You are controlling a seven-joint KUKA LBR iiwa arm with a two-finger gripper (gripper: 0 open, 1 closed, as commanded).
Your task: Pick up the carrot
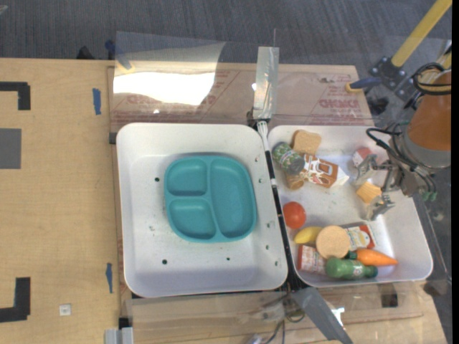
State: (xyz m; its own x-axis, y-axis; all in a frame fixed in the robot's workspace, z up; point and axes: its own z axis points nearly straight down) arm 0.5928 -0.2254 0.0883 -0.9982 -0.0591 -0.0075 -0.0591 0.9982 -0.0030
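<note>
The carrot (377, 258), orange and tapered with its tip to the right, lies in the front right corner of the right bin (419, 264). It rests against a green bottle (349, 269). My gripper (374, 185) hangs over the right side of that bin, well behind the carrot. Its fingers (384, 205) stand apart, open, with a small yellow cheese block (369, 192) low between them. I cannot tell whether they touch the block.
A tan round bun (333, 242), a red tomato (294, 213), a yellow fruit (307, 236), red packets and a bread slice (307, 142) crowd the right bin. The left bin (136, 213) holds a teal divided plate (211, 198).
</note>
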